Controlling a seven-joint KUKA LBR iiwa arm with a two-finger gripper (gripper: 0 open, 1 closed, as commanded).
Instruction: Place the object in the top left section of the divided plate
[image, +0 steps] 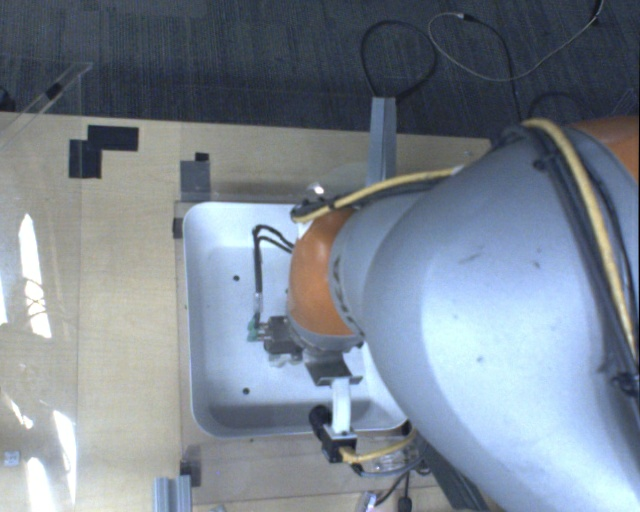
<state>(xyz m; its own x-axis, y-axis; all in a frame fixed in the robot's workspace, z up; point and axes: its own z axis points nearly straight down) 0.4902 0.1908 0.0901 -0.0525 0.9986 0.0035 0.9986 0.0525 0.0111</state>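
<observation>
My grey arm (500, 330) reaches in from the right and covers most of the bench. Its orange band (312, 280) and wrist hang over the middle of the left white bin (215, 300). Below the band, the grey gripper body (283, 340) points down into the bin, with a black hose (258, 270) running to it. The wrist hides whatever lies under it. The bare floor of the bin to the left of the wrist shows two small dark dots and no object.
A grey post (382, 130) stands behind the bin and a shorter bracket (195, 177) sits at its back left corner. Black L-shaped marks (100, 147) lie on the wooden bench at the far left. Black cables (400, 60) loop on the dark floor.
</observation>
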